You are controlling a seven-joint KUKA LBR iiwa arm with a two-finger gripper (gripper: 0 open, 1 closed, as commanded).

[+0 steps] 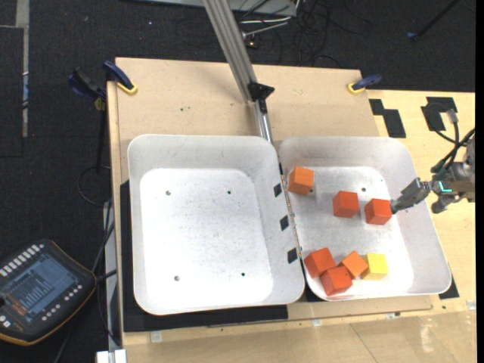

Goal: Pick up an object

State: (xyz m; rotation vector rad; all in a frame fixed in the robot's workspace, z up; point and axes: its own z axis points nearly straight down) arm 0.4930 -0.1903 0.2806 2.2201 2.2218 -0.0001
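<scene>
- Nearest the camera, at the frame's lower left, a teach pendant (38,290) lies off the bench.
- Left bin (151,165) sits mid-frame; right bin (404,161) holds the blocks.
- Red cube (377,211) lies right of centre, just beside another red cube (345,203); an orange cube (302,180) sits near the divider, and a cluster with a yellow cube (376,265) lies low.
- Gripper (401,201) reaches in from the right edge, its tip touching or nearly touching the red cube; whether the jaws are released or clenched I cannot tell.
- To grasp well, it probably needs to straddle that cube squarely before lifting.
</scene>
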